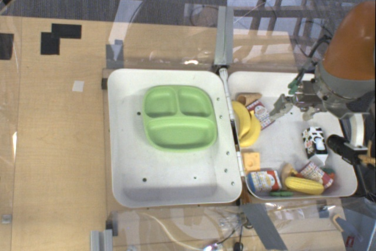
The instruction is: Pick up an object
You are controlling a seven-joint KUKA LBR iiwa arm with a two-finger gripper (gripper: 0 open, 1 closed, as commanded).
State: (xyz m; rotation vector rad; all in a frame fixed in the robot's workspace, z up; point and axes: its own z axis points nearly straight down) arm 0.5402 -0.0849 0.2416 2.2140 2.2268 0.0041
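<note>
Yellow is the first thing you notice in the right bin (351,188): a banana (245,124) lying against the divider (230,120) between the two bins, and everything else worth grabbing is crowded around it. My gripper (281,106) hangs just right of the banana, over a small red-and-white packet (260,113) that sits touching the banana's upper end. Honestly can't tell from this angle whether the gripper is spread or closed, and I see nothing caught in it. Below the banana there's an orange block (252,161), then a carton (264,180) and a corn cob (304,185) down at the near wall, and a little cow toy (314,141) further right. The left bin (126,144) just has the green tray (178,117). My worry: the packet is flat and jammed against the banana, so coming down there could nudge both, or pinch the packet's edge and have it slip out on the lift. The banana hugging the divider looks awkward too, since one side might land on the wall.
</note>
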